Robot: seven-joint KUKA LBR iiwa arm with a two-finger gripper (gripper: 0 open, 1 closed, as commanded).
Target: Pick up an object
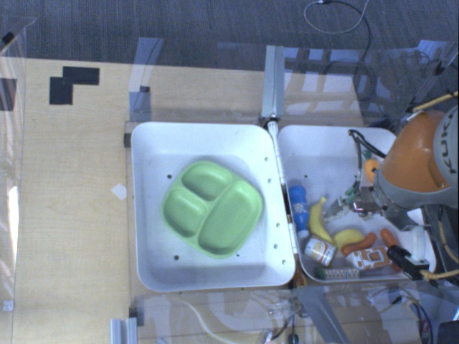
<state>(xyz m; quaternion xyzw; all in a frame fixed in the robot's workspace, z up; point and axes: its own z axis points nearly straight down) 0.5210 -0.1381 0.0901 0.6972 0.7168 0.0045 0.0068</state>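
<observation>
The right bin [319, 149] holds several small objects along its front half. A blue bottle [298, 206] lies by the bin's left wall, with a banana [320, 222] beside it. A yellow lemon-like piece [349, 236], a small can [320, 251], a reddish sausage [357, 246] and a flat packet [371, 260] lie closer to the front. My gripper [352, 203] hangs low over the bin's middle, just right of the banana and above the yellow piece. Nothing visibly sits in it. The orange band of the arm [412, 156] rises behind it.
The left bin [147, 192] bears a green divided plate [213, 208]. A small orange object [370, 168] sits near the arm in the right bin. A metal divider [272, 92] runs behind the bins. Clear panels stand around the bench.
</observation>
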